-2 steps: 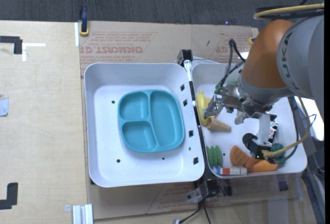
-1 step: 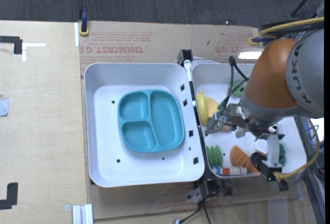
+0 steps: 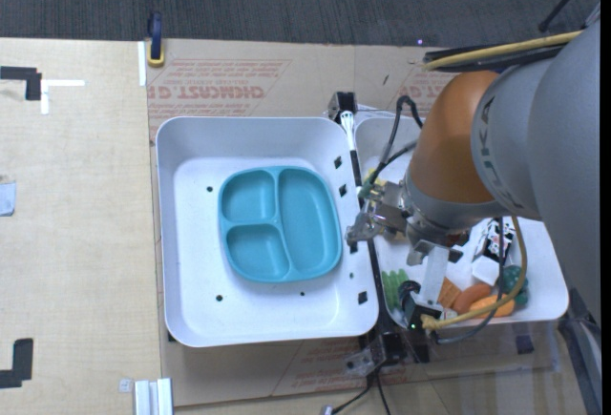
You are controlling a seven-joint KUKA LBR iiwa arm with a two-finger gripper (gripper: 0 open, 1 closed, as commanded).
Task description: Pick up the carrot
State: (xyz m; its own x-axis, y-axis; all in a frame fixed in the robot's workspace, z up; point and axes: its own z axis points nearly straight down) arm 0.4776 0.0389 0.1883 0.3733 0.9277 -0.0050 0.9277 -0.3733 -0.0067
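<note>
The carrot point(image 3: 480, 303) is an orange piece lying in the right bin point(image 3: 544, 303), near its front edge, with a green end beside it. My gripper point(image 3: 399, 232) hangs over the left part of the right bin, close to the wall shared with the other bin. It is behind and to the left of the carrot, and the orange wrist band and the grey arm cover much of that bin.
The left bin point(image 3: 181, 241) holds a teal divided plate point(image 3: 280, 224) in its middle. In the right bin a green leafy item point(image 3: 394, 283) lies near the front left, and a white and black item point(image 3: 493, 241) lies behind the carrot.
</note>
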